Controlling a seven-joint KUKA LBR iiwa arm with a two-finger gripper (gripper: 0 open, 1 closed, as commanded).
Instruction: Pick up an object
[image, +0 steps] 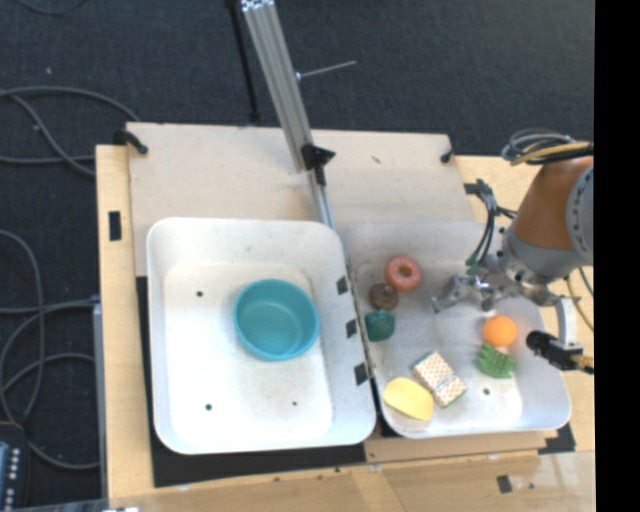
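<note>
The right bin (535, 410) holds several small objects: a pink ring (404, 272), a brown round piece (384, 295), a teal piece (380, 325), an orange ball (499, 331), a green leafy toy (494, 361), a patterned box (439, 378) and a yellow piece (408, 398). My gripper (452, 294) hangs over the middle of this bin, right of the pink ring and up-left of the orange ball. I see nothing held in it.
A teal bowl (276, 318) sits in the left bin (180, 400). A slanted metal post (290, 100) rises from behind the bins' shared edge. The grey arm with its orange band (545, 205) comes in over the right bin's far right corner.
</note>
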